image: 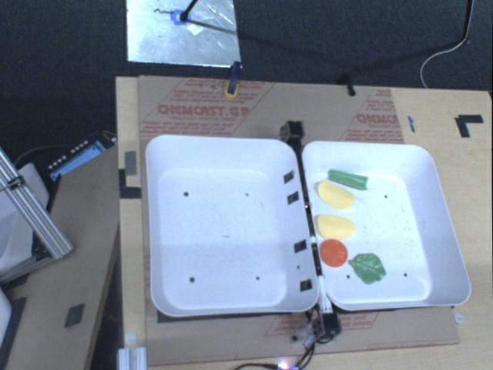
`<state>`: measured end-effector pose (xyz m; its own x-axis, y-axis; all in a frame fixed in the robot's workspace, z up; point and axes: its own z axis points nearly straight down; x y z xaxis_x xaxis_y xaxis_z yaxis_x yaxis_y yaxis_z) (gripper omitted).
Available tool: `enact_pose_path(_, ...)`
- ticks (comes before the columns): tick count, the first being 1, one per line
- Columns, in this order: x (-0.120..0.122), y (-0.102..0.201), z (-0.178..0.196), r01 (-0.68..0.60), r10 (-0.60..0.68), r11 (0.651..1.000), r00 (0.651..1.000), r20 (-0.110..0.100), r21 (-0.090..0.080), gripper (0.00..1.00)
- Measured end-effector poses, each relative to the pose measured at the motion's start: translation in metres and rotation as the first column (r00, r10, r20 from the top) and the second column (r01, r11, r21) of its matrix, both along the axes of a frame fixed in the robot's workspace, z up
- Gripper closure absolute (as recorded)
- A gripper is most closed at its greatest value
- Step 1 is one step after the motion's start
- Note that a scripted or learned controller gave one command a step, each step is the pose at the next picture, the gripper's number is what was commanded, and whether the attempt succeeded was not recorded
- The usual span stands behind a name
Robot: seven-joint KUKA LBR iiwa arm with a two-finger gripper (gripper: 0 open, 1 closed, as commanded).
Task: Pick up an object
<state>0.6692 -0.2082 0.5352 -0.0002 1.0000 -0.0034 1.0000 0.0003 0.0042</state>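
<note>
The right bin point(439, 206) holds several small items along its left side. A green oblong piece point(347, 179) lies at the top. Below it sit two yellow oval pieces, one point(336, 196) above the other point(336, 227). An orange-red round piece point(333, 253) lies under them, and a green leafy piece point(368, 267) rests to its right, close to the bin's front.
The left bin point(223, 222) stands beside the right one, joined by black clips point(296, 199) along the middle. Both rest on a cardboard sheet point(200, 106). A metal plate point(182, 20) lies at the back, and an aluminium frame point(31, 214) stands at the left.
</note>
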Motion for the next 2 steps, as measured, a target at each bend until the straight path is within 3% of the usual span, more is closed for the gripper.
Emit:
enact_pose_path(1, -0.074, 0.09, -0.111, -0.01, 0.01, 1.0, 1.0, -0.015, 0.008, 1.0)
enact_pose_path(2, -0.127, 0.104, 0.008, -0.006, 0.006, 1.0, 1.0, 0.012, 0.002, 1.0)
